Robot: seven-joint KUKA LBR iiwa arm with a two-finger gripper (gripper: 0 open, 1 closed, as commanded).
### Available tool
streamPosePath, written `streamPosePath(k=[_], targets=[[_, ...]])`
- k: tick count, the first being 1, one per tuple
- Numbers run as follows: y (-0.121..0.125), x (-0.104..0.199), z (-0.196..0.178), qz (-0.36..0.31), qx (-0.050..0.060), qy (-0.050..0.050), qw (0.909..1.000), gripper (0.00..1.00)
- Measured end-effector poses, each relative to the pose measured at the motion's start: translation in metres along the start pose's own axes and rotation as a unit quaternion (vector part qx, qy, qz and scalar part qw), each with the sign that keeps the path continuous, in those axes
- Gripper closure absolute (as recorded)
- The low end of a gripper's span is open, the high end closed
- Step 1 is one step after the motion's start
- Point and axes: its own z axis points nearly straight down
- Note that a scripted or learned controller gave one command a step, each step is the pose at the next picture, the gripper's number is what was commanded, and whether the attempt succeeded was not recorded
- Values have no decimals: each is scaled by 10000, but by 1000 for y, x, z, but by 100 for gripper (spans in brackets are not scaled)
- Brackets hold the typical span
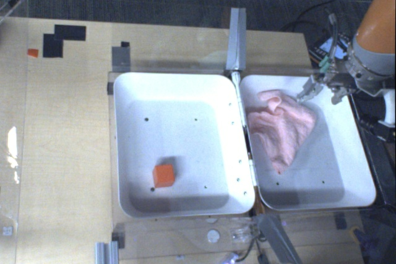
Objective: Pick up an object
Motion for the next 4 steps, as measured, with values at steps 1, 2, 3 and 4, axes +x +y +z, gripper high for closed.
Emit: streamPosePath(k=[1,2,3,4], targets=[[37,-44,144,-94,6,-2,10000,0],[36,0,168,-1144,-57,-18,9934,0],[11,-44,168,-1113,-58,-30,9938,0],[11,-44,168,-1113,-58,-30,9938,0]])
